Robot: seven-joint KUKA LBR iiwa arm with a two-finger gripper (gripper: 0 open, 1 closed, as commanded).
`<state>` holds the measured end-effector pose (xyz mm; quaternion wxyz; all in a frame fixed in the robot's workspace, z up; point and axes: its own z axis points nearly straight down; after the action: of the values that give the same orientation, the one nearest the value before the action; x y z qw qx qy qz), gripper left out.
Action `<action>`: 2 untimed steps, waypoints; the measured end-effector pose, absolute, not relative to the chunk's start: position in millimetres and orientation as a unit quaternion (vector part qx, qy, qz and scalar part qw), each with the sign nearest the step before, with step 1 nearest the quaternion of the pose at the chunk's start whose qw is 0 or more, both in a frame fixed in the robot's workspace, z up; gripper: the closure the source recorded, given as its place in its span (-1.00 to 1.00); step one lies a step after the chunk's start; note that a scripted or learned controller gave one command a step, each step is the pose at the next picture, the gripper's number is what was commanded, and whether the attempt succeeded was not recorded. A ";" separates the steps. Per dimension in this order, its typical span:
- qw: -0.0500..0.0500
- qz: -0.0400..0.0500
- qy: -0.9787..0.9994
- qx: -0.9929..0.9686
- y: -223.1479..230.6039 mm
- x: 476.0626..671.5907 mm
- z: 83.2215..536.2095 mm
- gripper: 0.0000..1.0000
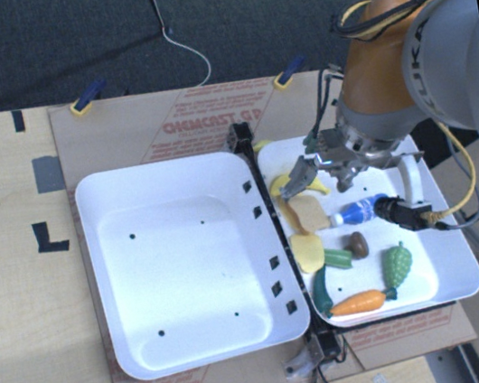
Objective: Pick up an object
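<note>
I have the gripper (321, 176) hanging over the upper left part of the right bin (462, 284), and from this slanted view its two fingers look spread apart with nothing between them, so I count it as open and empty. The task leaves the choice of object to me, and everything worth taking lies in that right bin: just under the fingers there is a yellow banana (286, 183) and a pale bread-like piece (308, 216), touching one another close against the bin's left wall. To do this step well I would, I judge, come straight down on the bread-like piece, or on the banana, with the fingers turned across its narrow side, keeping clear of the wall and the divider clips, because a finger landing on the rim would spoil the try. The crowding is the risk: I could easily pinch two things or push one aside. By my count the right bin holds one banana, one bread-like piece, one yellow pear-shaped piece (307, 251), one small blue bottle (359, 211), one brown round thing (357, 244), one green strawberry-like piece (398, 265), one orange carrot (358, 303) and two dark green pieces (320, 291) that I cannot name surely. There are two bins; the left bin (109, 282) shows bare white floor.
</note>
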<state>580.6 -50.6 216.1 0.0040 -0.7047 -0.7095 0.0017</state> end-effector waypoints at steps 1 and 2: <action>-0.008 -0.005 -0.707 -0.707 -107.0 549.5 483.0 -1.00; -0.002 -0.004 -0.712 -0.702 14.0 617.8 537.6 -1.00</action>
<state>617.8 14.0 537.6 -0.0020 -0.7020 -0.7122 -0.0035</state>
